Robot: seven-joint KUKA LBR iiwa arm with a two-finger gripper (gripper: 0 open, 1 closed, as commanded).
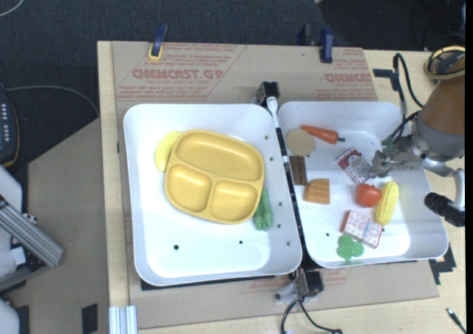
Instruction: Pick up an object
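**Gripper low over right bin, beside red-and-white packet**

Two shallow white bins are seen side by side on the worktop (222, 66). The left bin (148, 236) is taken as the landmark for all positions below.

Inside the left bin, a yellow divided tray (214, 176) is seated toward the far side. A yellow rounded item (164, 151) is partly tucked under the tray's left edge, and a green leafy item (263, 211) is lodged against the tray's right corner, near the wall shared with the right bin.

The right bin (414, 240) adjoins the left bin. Nearest the shared wall, a tan disc (301, 141), a brown bar (298, 170) and an orange wedge (318, 191) are noted. Further from the left bin, a carrot (323, 134) is recorded at the far side, a red-and-white packet (352, 165) mid-bin, and a tomato (368, 195) touching a corn cob (386, 202). A second red-and-white packet (362, 227) and a green piece (350, 248) are found at the near side.

The gripper (386, 159) is positioned at the side of the right bin away from the left bin, just beside the mid-bin packet. Whether its fingers are apart or together cannot be told, and nothing is seen clamped between them. The orange band (447, 107) of the arm is visible above the wrist.
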